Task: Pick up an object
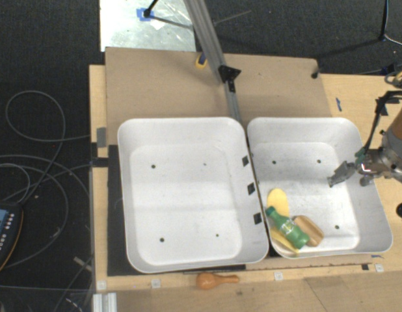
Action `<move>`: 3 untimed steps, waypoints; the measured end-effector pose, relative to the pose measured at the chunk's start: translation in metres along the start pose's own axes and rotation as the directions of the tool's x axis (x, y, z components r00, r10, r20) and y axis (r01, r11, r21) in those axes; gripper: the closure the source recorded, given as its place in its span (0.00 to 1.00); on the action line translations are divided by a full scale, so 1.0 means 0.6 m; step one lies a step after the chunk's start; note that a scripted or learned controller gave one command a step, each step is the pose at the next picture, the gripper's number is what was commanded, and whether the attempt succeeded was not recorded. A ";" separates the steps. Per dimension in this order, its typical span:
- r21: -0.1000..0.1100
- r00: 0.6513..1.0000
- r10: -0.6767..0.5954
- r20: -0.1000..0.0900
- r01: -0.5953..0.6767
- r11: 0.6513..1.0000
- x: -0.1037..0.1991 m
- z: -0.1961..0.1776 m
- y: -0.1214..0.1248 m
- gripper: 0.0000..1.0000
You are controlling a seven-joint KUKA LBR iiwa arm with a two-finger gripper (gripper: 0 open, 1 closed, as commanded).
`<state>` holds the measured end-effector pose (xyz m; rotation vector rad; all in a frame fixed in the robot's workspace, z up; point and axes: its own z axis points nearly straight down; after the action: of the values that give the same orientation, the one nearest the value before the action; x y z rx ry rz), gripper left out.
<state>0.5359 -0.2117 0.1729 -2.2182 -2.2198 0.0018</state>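
The green bottle (287,227) lay at seven o'clock from my gripper (339,175); my finger spacing I couldn't tell, so I judged a centred, straight descent best.

1. You have two shallow white bins side by side: the left bin (181,194) and the right bin (318,148)
2. Both sit on a tan bench (168,83)
3. A grey pole (211,38) slants over the bench's far side
4. Left of the bench, black cables (35,119) loop over dark carpet, near a handheld pendant (4,233)
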 end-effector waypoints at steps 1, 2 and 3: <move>0.001 1.000 0.000 -0.001 0.000 1.000 0.007 0.095 -0.015 0.00; -0.007 1.000 0.000 0.003 0.000 1.000 0.005 0.072 -0.011 1.00; -0.011 1.000 -0.003 0.005 0.003 1.000 -0.008 -0.030 -0.001 1.00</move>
<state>0.5352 -0.2164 0.1911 -2.2227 -2.2318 -0.0051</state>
